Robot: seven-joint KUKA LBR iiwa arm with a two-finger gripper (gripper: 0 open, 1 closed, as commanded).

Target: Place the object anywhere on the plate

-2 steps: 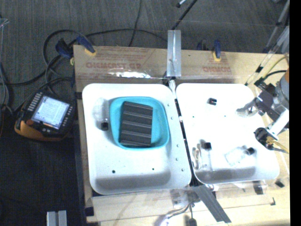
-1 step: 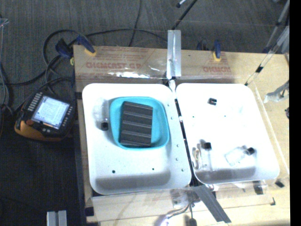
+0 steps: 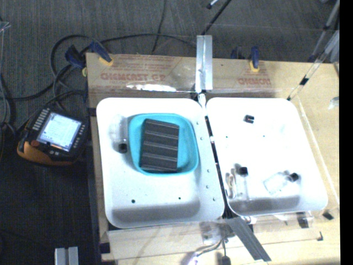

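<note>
**Ops:** I'm logging from the remote desk. The dark ribbed block point(image 3: 160, 145) is lying flat on the teal plate point(image 3: 191, 143) in the left bin point(image 3: 154, 203). It's sitting inside the rim, long side running up and down the view.

**Bench:** Is the gripper pinching anything?

**Ops:** I'm unable to tell its state from this view, so I'm not claiming any.

**Bench:** Why flat and centred?

**Ops:** I'm judging that the broad face is giving it a stable seat, with nothing overhanging to tip it. I'm reading the placement as done.

**Bench:** Clutter?

**Ops:** I'm noting a small dark piece point(image 3: 122, 147) just beside the plate's left edge. In the right bin point(image 3: 276, 131), a small black bit point(image 3: 249, 118) is lying up top and clear pieces point(image 3: 274, 183) are sitting near the front wall. All of those are well apart from the plate.
</note>
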